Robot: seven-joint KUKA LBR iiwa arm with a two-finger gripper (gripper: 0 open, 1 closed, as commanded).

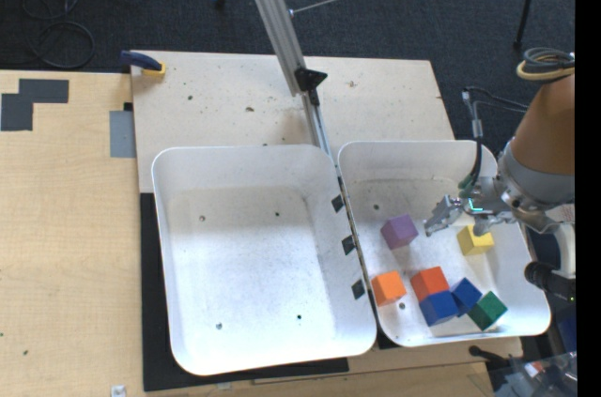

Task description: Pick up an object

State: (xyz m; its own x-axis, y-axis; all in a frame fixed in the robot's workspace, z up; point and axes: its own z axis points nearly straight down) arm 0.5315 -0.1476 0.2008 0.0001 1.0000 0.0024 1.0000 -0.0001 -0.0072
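Note:
The right bin holds several small blocks. A purple block lies near its middle and a yellow block to the right of it. Along the front are an orange block, a red-orange block, two blue blocks and a green block. My gripper hangs low over the right bin, between the purple and yellow blocks and just above the yellow one. Its fingers are spread open with nothing between them.
The left bin stands beside the right one, with black clips along the shared wall. A slanted aluminium post rises behind the bins. A blue and yellow clamp sits at the bench's back left corner.

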